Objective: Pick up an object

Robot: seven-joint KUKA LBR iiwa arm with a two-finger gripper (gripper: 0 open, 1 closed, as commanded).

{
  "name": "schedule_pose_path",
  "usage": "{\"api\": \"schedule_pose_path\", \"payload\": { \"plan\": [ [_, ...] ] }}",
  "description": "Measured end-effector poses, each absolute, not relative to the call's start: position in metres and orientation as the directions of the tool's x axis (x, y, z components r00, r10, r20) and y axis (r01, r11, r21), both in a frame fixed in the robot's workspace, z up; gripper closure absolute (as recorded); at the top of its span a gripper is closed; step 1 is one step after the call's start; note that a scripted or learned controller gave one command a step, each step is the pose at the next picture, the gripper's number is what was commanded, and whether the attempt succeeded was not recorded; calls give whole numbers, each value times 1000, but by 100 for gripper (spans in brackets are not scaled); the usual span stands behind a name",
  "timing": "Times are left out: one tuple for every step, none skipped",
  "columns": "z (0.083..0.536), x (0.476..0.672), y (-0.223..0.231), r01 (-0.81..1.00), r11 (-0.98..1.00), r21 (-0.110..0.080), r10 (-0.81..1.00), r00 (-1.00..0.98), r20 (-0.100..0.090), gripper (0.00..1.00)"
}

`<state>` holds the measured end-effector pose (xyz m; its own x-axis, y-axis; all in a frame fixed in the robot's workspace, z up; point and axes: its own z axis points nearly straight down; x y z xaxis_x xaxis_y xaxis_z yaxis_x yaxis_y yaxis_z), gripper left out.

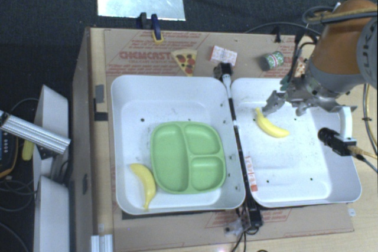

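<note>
Two shallow white bins sit side by side on the table (147,50), divided by a dark strip running from 12 to 6 o'clock.

The left bin (127,91) holds a green divided plate (188,156) with three compartments, lying flat toward the bin's 5 o'clock area. A yellow banana (144,183) lies at the plate's 8 o'clock edge, just touching or tucked against its rim, near the bin's 7 o'clock corner. The upper half of this bin, from 9 round to 2 o'clock, is bare white floor.

The right bin (307,186) holds a second yellow banana (269,125), curved, lying toward the bin's 10 o'clock part, close to the dividing strip but apart from it. The bin's floor from 3 to 7 o'clock is open.

The tool (293,101) hangs over the right bin's 12 o'clock area, just at 2 o'clock from that banana and apart from it. Whether it is open or closed cannot be told; nothing is seen gripped in it. The grey and orange arm (342,38) covers the bin's 1 o'clock corner, and a black part (332,140) juts over the 3 o'clock wall.

Beyond the bins at 12 o'clock, on the cardboard, lie a pizza-slice toy (185,61), a small white card (224,55) and a small green can (273,59).
</note>
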<state>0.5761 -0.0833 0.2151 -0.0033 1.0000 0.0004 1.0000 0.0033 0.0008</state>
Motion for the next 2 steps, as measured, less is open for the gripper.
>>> {"api": "schedule_pose_path", "payload": {
  "plan": [
    [84, 610, -118, 1000, 1, 2, 1000, -1, -1, 0],
    [95, 611, -118, 1000, 2, 4, 1000, -2, 0, 100]
  ]
}}
